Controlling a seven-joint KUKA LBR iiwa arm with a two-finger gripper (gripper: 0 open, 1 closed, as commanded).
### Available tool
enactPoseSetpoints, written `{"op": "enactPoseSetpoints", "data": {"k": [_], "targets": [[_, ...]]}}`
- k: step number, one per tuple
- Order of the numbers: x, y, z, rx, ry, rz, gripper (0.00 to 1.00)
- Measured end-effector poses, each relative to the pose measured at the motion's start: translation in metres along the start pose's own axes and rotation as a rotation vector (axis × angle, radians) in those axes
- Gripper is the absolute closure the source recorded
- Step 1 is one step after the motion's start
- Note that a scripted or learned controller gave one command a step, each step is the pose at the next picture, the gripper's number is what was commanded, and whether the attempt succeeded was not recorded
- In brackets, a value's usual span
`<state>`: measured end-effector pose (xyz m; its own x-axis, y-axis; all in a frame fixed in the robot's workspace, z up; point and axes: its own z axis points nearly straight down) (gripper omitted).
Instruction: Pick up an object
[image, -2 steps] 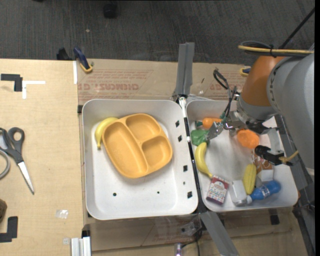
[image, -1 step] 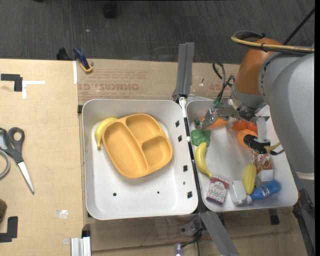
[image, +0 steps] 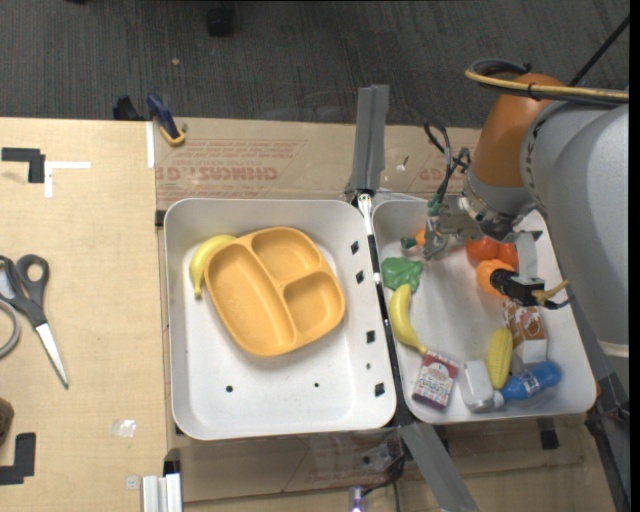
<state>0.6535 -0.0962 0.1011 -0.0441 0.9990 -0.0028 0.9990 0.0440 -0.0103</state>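
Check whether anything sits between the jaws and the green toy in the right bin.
Nothing visible does. The gripper hangs just right of the green toy, with bare bin floor between them; the banana lies below.

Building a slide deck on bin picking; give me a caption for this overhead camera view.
KUKA arm's pincer lowered into the cluttered right bin; yellow divided plate in the left bin.

The wooden bench (image: 80, 330) bears two white bins (image: 190, 400), scissors (image: 38, 310) and cardboard (image: 250, 160).

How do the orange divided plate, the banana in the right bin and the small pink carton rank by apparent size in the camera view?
Largest to smallest:
1. orange divided plate
2. banana in the right bin
3. small pink carton
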Motion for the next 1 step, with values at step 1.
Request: {"op": "enactPoseSetpoints", "data": {"k": [1], "targets": [[-0.1272,-0.0005,-0.0714,-0.013,0.000,0.021,1.00]]}}
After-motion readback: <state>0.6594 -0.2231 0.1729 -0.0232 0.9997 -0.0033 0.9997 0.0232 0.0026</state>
